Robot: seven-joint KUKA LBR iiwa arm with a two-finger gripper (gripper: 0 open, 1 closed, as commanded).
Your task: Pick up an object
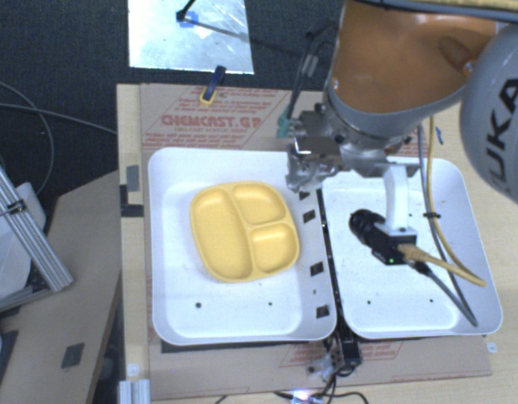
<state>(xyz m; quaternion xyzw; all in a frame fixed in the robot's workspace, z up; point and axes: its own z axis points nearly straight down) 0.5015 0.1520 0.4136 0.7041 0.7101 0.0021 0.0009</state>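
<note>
A yellow divided plate (242, 229) with three compartments lies flat in the middle of the left white bin (183, 310). My gripper (303, 175) hangs over the ridge between the two bins, just off the plate's upper right rim. It is small and dark against the bin edge. Nothing shows between it and the plate. The arm's big orange and grey wrist fills the upper right above it.
The right white bin (410, 310) lies under the arm. Cardboard with red print (208, 120) backs both bins. A shiny metal sheet (192, 23) lies on the dark floor behind. An aluminium frame (23, 234) stands at the left.
</note>
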